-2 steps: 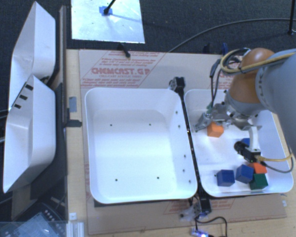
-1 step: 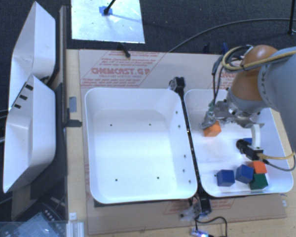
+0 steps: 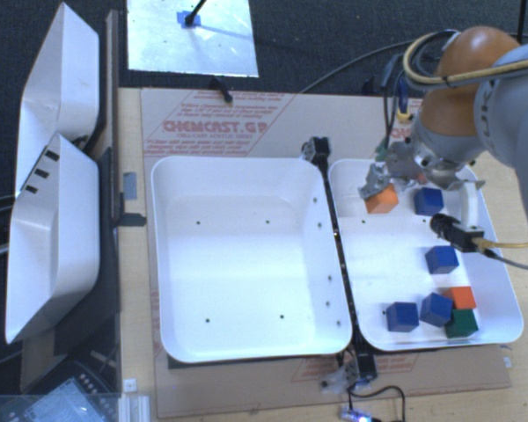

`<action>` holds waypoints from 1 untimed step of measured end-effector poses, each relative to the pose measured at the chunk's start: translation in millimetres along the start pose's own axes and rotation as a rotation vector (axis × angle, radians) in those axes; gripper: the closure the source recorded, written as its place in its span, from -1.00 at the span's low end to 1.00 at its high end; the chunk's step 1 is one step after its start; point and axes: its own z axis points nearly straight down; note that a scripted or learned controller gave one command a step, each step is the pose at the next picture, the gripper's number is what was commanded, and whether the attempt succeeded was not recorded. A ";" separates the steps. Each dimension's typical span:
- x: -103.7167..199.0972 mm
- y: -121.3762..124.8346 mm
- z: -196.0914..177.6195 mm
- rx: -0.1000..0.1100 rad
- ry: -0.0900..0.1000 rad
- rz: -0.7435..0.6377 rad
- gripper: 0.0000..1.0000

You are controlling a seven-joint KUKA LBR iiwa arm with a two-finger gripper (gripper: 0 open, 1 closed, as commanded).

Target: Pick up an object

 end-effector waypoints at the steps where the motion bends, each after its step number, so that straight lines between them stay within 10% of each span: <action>1: 54.4 37.2 -119.4 -0.002 0.001 0.022 1.00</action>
